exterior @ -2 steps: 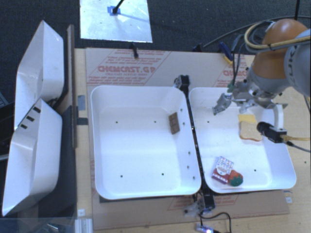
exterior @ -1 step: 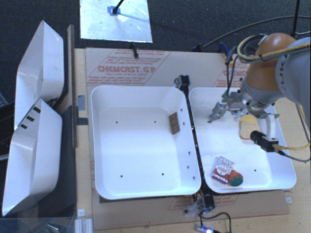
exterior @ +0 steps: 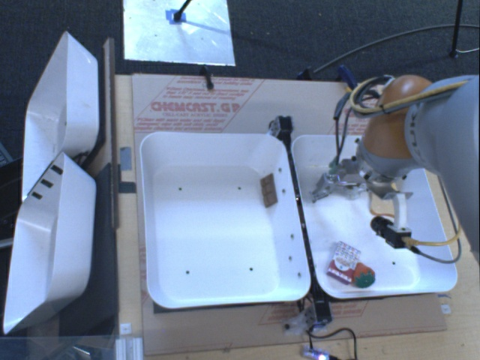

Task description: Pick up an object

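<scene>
The pick is not yet made — the gripper (exterior: pixel 324 187) hangs spread and bare over the right bin (exterior: pixel 431 208), apart from the small packet (exterior: pixel 343 262) near its front edge.

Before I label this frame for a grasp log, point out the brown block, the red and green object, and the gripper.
brown block (exterior: pixel 268 190): camera view, middle of its top face.
red and green object (exterior: pixel 363 277): camera view, on its green end.
gripper (exterior: pixel 324 188): camera view, at its fingertips.

Count: 2 white bins (exterior: pixel 225 291) on the desk (exterior: pixel 225 100), 1 brown block (exterior: pixel 268 190) left of gripper (exterior: pixel 328 186), 1 red-white packet (exterior: pixel 344 262) and 1 green ball (exterior: pixel 364 277) below it.
</scene>
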Robot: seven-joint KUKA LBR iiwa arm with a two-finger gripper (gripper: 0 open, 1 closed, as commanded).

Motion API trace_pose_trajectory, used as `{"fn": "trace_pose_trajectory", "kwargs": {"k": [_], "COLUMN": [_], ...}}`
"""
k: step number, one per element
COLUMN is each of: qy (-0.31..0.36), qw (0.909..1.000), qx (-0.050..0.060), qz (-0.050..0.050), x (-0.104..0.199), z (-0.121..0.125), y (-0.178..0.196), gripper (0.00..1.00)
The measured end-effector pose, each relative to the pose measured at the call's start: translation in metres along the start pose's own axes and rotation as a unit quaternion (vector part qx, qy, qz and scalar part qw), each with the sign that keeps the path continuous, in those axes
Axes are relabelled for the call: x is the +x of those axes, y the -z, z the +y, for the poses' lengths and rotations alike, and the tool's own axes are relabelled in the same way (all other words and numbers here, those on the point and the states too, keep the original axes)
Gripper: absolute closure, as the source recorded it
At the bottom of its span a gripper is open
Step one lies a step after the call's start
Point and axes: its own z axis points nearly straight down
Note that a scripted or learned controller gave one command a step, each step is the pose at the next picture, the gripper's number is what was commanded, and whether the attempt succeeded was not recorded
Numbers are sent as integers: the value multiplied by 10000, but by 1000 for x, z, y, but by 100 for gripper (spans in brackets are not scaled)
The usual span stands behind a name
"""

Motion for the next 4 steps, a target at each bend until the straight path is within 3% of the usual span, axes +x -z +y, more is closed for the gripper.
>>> {"fn": "trace_pose_trajectory", "kwargs": {"k": [1,3,4], "qy": [-1,2,2], "qw": [10000,10000,10000], "qx": [-33,-55,-34], "qz": [-4,-6,-3], "x": [0,-6,-6], "z": [2,16,16], "y": [14,135,153], "gripper": [100,100,100]}}
